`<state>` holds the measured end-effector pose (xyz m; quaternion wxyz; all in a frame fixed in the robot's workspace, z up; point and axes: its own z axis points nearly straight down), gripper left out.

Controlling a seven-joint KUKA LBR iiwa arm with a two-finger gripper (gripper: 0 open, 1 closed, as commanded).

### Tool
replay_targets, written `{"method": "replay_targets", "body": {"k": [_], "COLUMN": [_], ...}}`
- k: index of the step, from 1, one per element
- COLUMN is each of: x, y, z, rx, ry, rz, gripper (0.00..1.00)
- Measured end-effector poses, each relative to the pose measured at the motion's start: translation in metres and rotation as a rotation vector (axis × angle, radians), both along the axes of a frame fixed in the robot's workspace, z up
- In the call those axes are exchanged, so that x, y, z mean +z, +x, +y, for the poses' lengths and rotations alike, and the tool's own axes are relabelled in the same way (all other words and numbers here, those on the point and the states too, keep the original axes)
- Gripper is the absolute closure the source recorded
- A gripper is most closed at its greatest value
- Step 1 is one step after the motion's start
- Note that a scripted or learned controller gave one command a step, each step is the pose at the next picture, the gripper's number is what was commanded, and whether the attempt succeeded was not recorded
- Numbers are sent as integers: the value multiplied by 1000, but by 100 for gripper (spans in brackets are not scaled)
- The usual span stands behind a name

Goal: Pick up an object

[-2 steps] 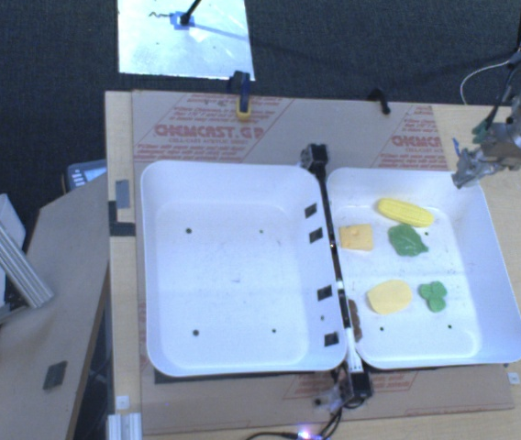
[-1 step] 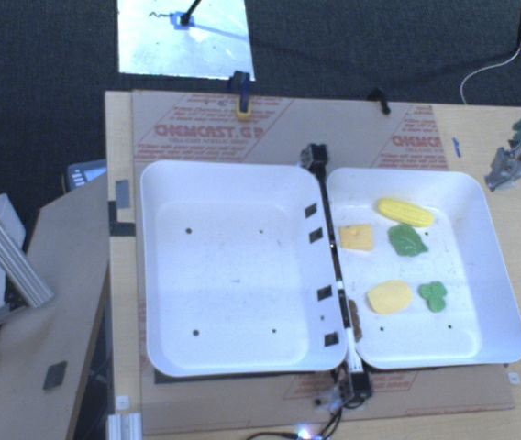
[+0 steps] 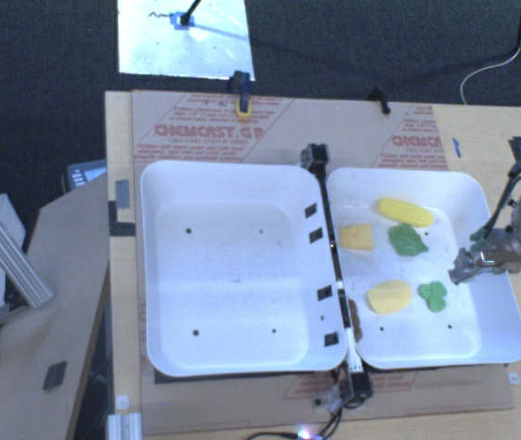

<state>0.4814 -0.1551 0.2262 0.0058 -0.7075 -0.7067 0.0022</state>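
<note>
The metal two-finger gripper (image 3: 462, 270) hovers at the right bin's (image 3: 494, 337) right edge, just beside a small green leafy toy (image 3: 434, 294); whether it is wide or narrow I cannot tell.

Five small objects lie loose in the right bin (image 3: 494, 333). A yellow corn cob (image 3: 405, 212) rests toward the far side, angled. A yellow-orange block (image 3: 357, 237) sits near the bin's left wall, a leafy green piece (image 3: 407, 240) just right of it. Nearer, a pale yellow rounded piece (image 3: 390, 297) lies beside a small green sprig (image 3: 434, 294).
</note>
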Motion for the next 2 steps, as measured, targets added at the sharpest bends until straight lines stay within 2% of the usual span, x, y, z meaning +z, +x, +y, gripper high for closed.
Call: {"method": "replay_targets", "body": {"k": [1, 2], "x": [149, 54], "y": [7, 8], "z": [24, 56], "rx": [10, 8], "ry": [-8, -3], "rz": [-30, -7], "gripper": [100, 100]}}
